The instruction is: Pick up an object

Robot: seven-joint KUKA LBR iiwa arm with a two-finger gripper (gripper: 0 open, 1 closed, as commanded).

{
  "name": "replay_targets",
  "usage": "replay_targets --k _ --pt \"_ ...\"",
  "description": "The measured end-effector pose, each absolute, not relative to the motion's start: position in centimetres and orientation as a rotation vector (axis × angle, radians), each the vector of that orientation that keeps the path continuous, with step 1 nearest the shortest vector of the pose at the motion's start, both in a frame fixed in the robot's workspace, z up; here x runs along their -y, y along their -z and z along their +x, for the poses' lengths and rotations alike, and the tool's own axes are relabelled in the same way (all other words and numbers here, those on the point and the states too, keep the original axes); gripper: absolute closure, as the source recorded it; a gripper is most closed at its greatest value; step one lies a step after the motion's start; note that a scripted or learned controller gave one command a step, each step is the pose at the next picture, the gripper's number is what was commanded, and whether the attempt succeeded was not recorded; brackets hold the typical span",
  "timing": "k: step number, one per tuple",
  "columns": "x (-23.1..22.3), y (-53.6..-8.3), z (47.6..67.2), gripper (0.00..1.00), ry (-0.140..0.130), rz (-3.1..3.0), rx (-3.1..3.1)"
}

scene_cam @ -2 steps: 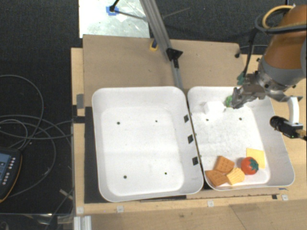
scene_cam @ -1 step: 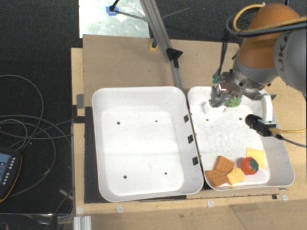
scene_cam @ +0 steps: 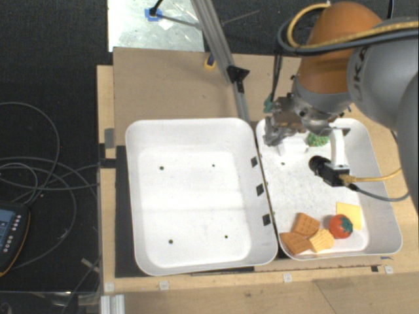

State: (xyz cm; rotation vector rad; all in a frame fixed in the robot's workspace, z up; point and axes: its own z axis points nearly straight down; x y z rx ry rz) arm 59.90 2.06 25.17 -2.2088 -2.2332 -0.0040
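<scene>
Pincer (scene_cam: 275,135), metallic, grip state unclear, hovers over smooth white right bin (scene_cam: 386,234) near round red tomato (scene_cam: 340,226).

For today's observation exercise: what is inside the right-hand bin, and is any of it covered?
In the right bin: a red tomato, a yellow wedge and three waffle-like pieces at the near end. A green item at the far end is mostly covered by the gripper, so it cannot be identified.

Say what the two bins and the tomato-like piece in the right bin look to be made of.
Left bin and right bin: apparently thin moulded plastic, matte white, judging by rounded corners and a soft sheen. Tomato piece: probably glossy toy plastic, uniformly red with a green top and a small highlight; too small to be sure.
</scene>
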Motion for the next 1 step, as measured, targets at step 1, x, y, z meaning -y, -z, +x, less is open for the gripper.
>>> replay_targets --k 1 --pt "-7.51 -24.01 59.92 1.0 0.003 -2.208 2.232"
